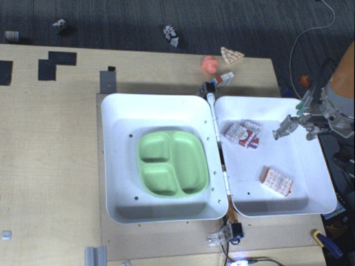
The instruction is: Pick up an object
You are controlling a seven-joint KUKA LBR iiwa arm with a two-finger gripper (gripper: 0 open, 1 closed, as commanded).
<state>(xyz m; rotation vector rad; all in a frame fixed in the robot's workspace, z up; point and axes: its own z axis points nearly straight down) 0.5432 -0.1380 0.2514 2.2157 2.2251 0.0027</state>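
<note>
In the right bin point(310, 204) lie two small packets. A crumpled red-and-white packet point(243, 133) rests near the bin's upper left, and a flatter red-and-white packet point(277, 181) lies lower down toward the middle. My gripper point(297, 132) hangs over the bin's upper right part, to the right of the crumpled packet and apart from it. Its fingers point(283, 128) are spread, with only bare bin floor showing between them. The arm's grey wrist and orange band come in from the right edge.
The left bin point(119, 121) holds a green divided tray point(172, 162). Behind the bins on the bench lie a pink ball point(209, 64), a pizza-slice toy point(232, 55) and a small bottle point(223, 80). Cables and a clip sit at the bins' front edge.
</note>
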